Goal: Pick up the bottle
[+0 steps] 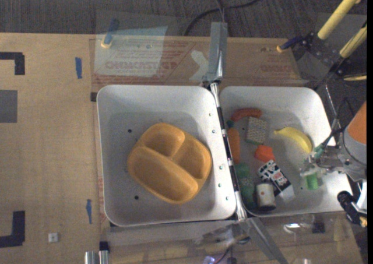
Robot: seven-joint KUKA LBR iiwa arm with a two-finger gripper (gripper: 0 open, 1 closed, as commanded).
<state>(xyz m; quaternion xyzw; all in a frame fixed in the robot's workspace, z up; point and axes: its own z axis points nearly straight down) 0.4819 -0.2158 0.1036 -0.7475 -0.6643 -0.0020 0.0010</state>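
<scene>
Green bottle [312,180] sits under the gripper [315,166], whose state I cannot tell; a skewed grasp may slip.

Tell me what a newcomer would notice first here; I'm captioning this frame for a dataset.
The big yellow-orange divided plastic plate dominates the left white bin. The right white bin holds a clutter of small toys, including a yellow banana. At its right wall, the arm's pincer hangs over a small green object.

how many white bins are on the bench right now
2, side by side: the left bin holds the yellow divided plate, the right bin holds the small items including the banana.
</scene>
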